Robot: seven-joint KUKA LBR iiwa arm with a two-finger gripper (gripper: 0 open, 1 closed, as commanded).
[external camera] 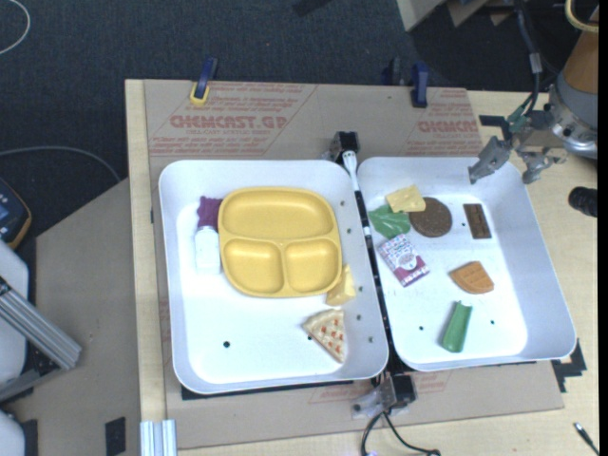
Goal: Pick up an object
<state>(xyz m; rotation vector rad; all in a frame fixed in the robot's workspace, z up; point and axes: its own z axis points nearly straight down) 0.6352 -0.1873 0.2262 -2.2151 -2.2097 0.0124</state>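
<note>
My gripper hovers over the far right corner of the right bin, its two fingers spread open with nothing between them. Below it in that bin lie a dark chocolate bar, a round brown cookie, a yellow cheese wedge, a green leafy piece, a pink packet, an orange bread slice and a green cucumber-like stick. The chocolate bar is the nearest item to the gripper.
The left bin holds a yellow divided plate, a purple item, a white bottle, a pizza slice and a small yellow piece. Clamps sit at the board's far edge.
</note>
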